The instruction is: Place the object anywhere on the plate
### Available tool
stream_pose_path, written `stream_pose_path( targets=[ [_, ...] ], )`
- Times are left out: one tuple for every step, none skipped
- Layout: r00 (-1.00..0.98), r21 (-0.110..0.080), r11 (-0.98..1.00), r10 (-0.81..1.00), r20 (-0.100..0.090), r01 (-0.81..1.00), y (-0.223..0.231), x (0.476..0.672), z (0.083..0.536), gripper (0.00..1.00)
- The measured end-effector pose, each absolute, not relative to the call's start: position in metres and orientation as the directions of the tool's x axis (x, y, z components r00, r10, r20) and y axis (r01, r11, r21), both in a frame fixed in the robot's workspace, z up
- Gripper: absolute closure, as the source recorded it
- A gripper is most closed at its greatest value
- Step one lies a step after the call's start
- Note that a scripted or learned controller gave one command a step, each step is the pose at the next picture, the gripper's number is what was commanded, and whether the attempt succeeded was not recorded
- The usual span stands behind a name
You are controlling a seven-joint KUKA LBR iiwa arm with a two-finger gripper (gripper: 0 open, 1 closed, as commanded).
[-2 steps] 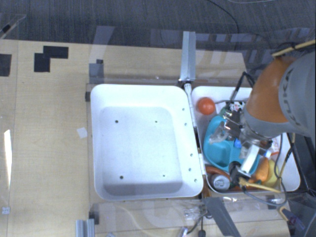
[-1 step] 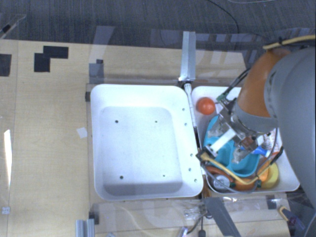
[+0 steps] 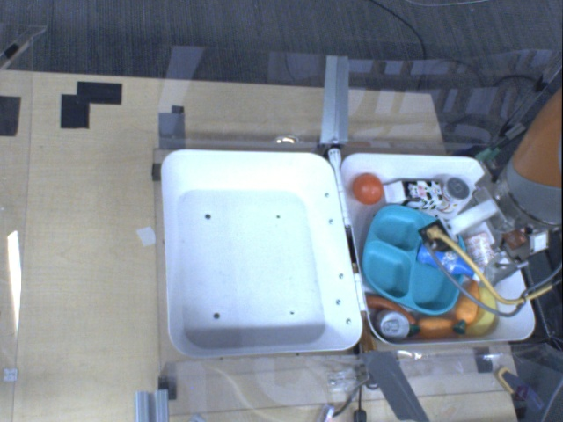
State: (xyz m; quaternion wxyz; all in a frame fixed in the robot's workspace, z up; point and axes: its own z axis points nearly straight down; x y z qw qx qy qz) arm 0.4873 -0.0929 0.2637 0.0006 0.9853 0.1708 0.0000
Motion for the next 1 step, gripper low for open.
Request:
stream_pose_path(
  targets=[
    [0.978,-0.001,-0.978,0.208,0.001,0.208,-0.0443,0.4879,0.2222,0.0]
  ],
)
